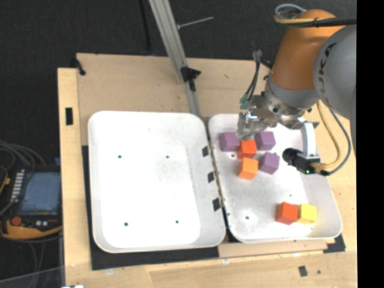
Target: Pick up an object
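Orange cube (248,148) sits directly under pincer (248,126), purple cubes flanking it left (228,141) and right (264,140); pincer opening cannot be told, nothing visibly held

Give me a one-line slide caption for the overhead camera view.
KUKA arm's gripper poised over clustered purple and orange blocks in the right bin, an orange-and-yellow pair lying apart.

The pincer (248,126) tips blur over the cubes; the arm (324,47) seems cropped at right.
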